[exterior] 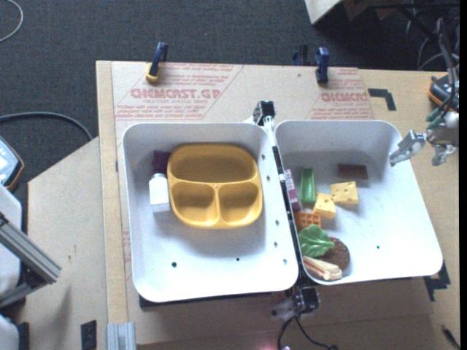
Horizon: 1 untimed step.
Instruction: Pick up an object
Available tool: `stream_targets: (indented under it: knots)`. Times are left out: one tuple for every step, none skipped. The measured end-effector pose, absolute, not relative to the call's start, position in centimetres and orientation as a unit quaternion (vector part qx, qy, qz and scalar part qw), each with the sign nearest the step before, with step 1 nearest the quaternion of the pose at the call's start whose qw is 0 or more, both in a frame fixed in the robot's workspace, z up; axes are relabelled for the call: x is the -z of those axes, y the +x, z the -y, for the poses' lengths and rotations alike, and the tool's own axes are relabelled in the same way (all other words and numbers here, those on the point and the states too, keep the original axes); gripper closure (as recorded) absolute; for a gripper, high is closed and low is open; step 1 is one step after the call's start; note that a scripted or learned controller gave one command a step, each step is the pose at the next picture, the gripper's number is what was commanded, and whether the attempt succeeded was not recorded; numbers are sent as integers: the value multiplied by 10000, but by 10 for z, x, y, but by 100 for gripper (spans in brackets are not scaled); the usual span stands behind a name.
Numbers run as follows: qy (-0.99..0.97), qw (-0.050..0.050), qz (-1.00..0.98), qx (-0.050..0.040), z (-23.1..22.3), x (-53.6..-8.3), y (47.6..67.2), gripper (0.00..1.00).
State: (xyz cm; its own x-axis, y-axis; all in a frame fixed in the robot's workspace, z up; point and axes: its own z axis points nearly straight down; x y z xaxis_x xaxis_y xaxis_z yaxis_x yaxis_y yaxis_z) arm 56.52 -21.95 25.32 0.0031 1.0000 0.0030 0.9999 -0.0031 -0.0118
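Camera view: glossy yellow three-section tray (214,185) beside holed cheese wedge (345,194).

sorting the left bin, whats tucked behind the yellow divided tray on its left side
A small white bottle stands against the yellow tray's left edge, with a dark purple object just above it in the left bin. The tray's rim covers part of the purple object, so its shape is unclear.

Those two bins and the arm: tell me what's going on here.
Nothing is being handled yet. The gripper sits at the right bin's upper right rim, above its wall and away from the toys. Those lie along that bin's left side: a green pepper, cheese wedges and a leafy piece. The left bin holds a yellow divided tray and a small white bottle.
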Motion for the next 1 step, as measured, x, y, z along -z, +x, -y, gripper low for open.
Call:
stream_targets:
  knots:
    - [-7071,-2,7071,-1,219,-260,568,0]
